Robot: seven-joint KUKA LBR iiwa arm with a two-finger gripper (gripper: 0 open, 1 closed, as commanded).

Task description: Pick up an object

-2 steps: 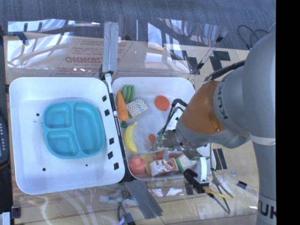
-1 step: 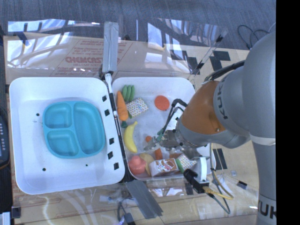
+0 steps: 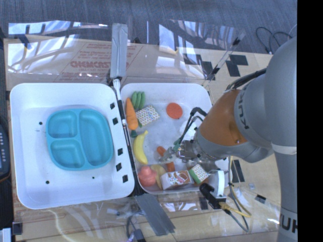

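Glossy curved banana point(image 3: 140, 148), ridged carrot point(image 3: 131, 115), flat orange disc point(image 3: 174, 110)

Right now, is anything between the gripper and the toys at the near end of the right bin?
Nothing visible. The gripper hangs low in the right bin, directly over the small orange piece and beside the flat packet. The banana lies apart, further left.

Red lettering on the cardboard sheet point(image 3: 91, 62), far up-left of the jaws, is too blurred to read for certain. The arm point(image 3: 282, 110) bears "KU" at its wrist and lower edge.
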